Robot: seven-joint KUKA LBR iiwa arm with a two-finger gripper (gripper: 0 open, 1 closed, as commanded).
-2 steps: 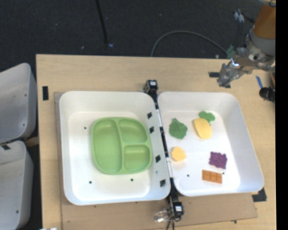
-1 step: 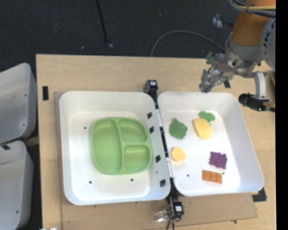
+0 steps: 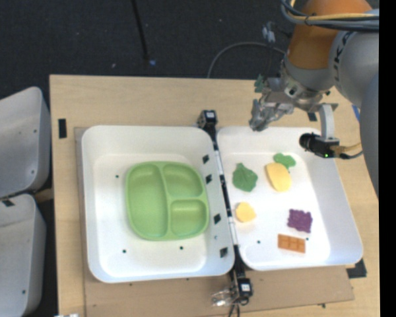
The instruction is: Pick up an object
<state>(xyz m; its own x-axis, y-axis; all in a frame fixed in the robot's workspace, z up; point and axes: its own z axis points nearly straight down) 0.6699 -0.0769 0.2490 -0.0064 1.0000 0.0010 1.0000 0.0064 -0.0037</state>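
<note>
White plastic walled the right bin [image 3: 330, 197] where the toy foods lay loose; my gripper [image 3: 261, 121] hung above its far rim, whether parted or closed I could not tell.

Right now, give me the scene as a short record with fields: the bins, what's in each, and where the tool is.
left bin: holds a green divided tray
right bin: holds five small items
items: green leafy piece; yellow piece with green top; small yellow piece; purple piece; orange block
tool: above the right bin's far left corner, holding nothing
nearest item to tool: green leafy piece
task state: nothing picked up yet
</note>
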